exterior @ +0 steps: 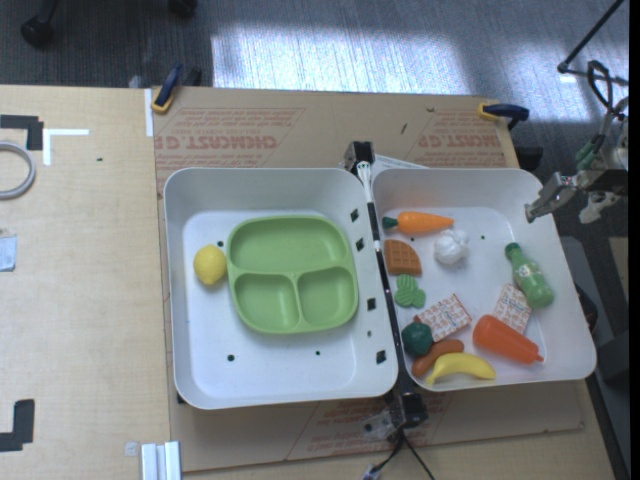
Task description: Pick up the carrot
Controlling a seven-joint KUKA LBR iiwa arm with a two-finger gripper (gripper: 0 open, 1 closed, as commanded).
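The carrot (427, 223), orange with a green leafy end pointing left, lies in the right bin (575, 313) near its far wall. A second, thicker orange cone-shaped piece (507, 338) rests near the bin's front right. My gripper (547, 200) hangs over the bin's far right rim, well to the right of the carrot and apart from it. Nothing is seen held in it.
Also in the right bin are a white garlic (452, 248), green bottle (528, 275), waffle piece (403, 258), leafy green (408, 293), two cracker packs (443, 315), sausage (440, 356) and banana (462, 368). The left bin (180, 298) holds a green divided plate (293, 273) and a lemon (209, 265).
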